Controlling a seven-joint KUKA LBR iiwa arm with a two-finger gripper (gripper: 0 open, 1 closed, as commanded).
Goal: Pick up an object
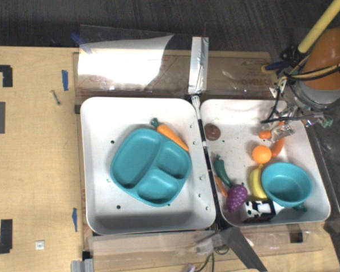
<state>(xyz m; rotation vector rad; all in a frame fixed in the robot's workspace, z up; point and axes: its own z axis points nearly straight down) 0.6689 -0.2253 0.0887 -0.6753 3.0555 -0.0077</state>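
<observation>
Evidently the pincer [280, 126] hung at the right bin's [238, 109] upper right; whether apart or together I could not tell. An orange ball [262, 154] lay just below-left.

We judge this a robotics lab: a plywood desk [28, 152] marked with black tape [3, 75], two white bins [93, 208] holding toy food [260, 153], and cabling [283, 103] at the arm [323, 61].
</observation>
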